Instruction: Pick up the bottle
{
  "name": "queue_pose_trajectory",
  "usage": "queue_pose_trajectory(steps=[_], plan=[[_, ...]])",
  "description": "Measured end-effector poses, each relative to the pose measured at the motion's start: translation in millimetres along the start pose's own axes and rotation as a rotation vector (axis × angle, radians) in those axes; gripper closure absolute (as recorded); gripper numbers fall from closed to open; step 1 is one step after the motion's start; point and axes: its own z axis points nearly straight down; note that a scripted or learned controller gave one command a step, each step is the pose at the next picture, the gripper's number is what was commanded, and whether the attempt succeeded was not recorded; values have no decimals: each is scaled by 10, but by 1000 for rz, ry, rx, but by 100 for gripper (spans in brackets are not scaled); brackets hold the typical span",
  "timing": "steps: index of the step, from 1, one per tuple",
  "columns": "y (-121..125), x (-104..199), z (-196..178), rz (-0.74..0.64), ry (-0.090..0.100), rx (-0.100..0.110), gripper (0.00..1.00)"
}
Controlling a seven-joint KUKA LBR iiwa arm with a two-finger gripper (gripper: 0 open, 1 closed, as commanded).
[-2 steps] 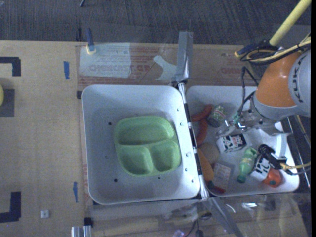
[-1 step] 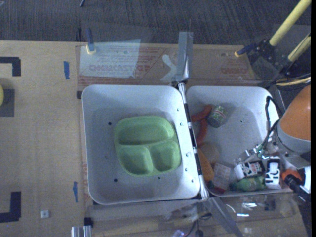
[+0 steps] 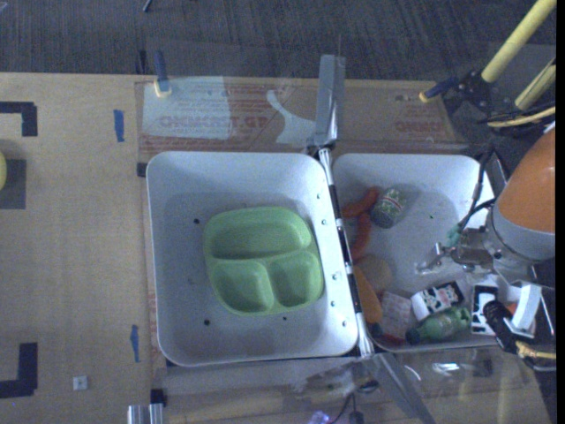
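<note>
A green bottle (image 3: 440, 325) lies on its side at the front edge of the right bin (image 3: 424, 170), its cap end pointing left. My gripper (image 3: 452, 256) hangs over the right side of that bin, behind the bottle and apart from it. The grey wrist with its orange band (image 3: 532, 193) comes in from the right. I see nothing held in the gripper.
The right bin also holds a red sausage (image 3: 359, 207), a dark green can (image 3: 388, 208), an orange carrot (image 3: 366, 294), a round tan item (image 3: 376, 270) and a white carton (image 3: 436, 299) right beside the bottle. A green divided tray (image 3: 262, 259) sits in the left bin (image 3: 177, 201).
</note>
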Motion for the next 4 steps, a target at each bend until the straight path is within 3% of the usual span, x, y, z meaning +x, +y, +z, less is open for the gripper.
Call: queue_pose_trajectory(steps=[1, 2, 3, 4], plan=[[-71, 6, 133, 606, 0, 1, 0], [-87, 116, -472, 1003, -1, 5, 0], [-83, 79, -1099, 1133, -1, 5, 0], [-212, 1001, -335, 967, -1, 8, 0]])
